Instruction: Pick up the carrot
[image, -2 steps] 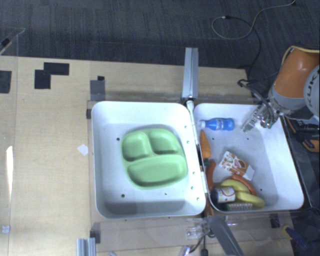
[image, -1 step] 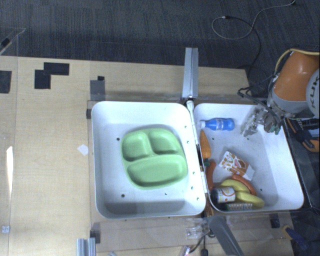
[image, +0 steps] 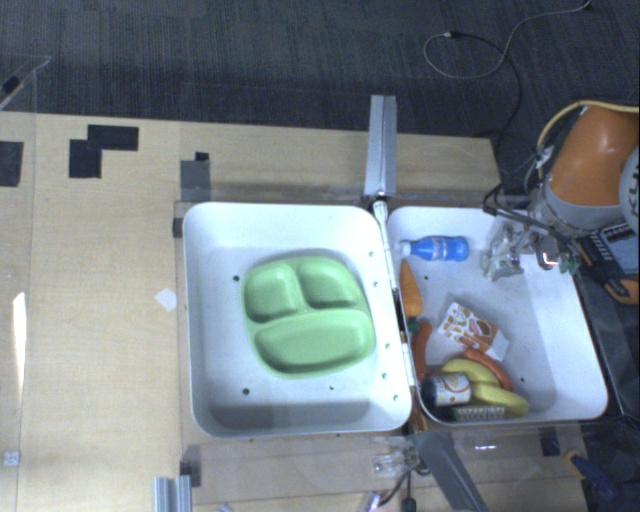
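carrot (image: 410, 288) against left wall, blue bottle (image: 436, 249) just above, tool (image: 505, 258) apart

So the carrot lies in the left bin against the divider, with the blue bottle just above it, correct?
Not quite. The camera view shows the carrot in the right bin, not the left one, which holds the green tray. The rest stands: it lies against the divider, with the blue bottle just above it.

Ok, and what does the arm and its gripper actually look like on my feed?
The arm is a rounded grey body with a broad orange band above the wrist. Thin dark cables run beside it. The gripper is a small silvery metal piece, with a little red mark nearby.
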